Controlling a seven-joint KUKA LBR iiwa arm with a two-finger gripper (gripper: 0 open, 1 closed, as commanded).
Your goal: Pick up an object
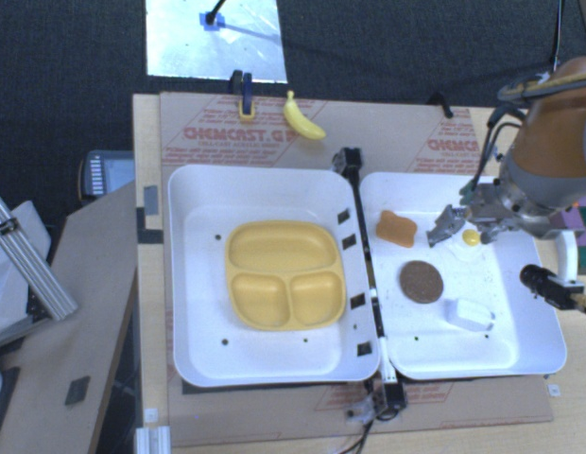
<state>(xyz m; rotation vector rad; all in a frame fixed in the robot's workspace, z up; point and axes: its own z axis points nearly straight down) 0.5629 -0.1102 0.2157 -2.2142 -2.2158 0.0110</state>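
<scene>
White plastic forms both shallow bins; the left bin [194,253] carries a yellow compartment tray [283,274], set flat near its middle, while the right bin [520,343] holds the loose candidates for picking. These lie well apart from one another, a spacing that leaves room for fingers to descend on either side of each: an orange block [397,228] near the divider, a brown disc [421,281] just below it, a pale white piece [470,314] toward the near right, and a small yellow item [471,237] beside the tool. The gripper [448,227] hangs over the upper part of the right bin, between the orange block and the small yellow item, with nothing visible between its fingers; how wide they stand cannot be judged from this angle. Its position suggests an approach still being aligned, not a grasp. A banana [302,119] rests outside the bins on the board [387,126] behind them, apparently not part of the working set.
</scene>
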